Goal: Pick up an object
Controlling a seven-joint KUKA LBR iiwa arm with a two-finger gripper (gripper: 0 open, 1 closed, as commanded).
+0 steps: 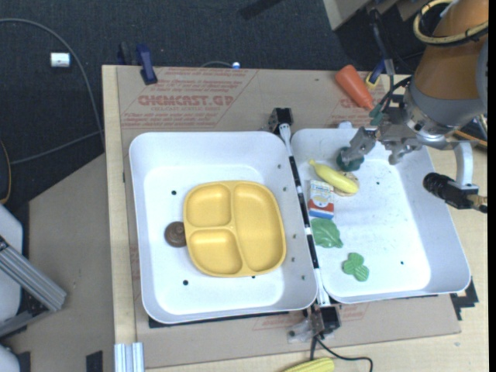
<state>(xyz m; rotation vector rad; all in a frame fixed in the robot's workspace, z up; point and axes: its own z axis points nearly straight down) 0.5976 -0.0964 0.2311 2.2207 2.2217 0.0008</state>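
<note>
My gripper hung just over the banana in the right bin. I could not tell how wide it was. I feared the round banana might roll away and slip out.

Dark carpet floor all round the bench w/ a brown cardboard sheet on top. White cable loops on the carpet left of the sheet; metal rail lies lower left of it. Light's even, overhead.
</note>
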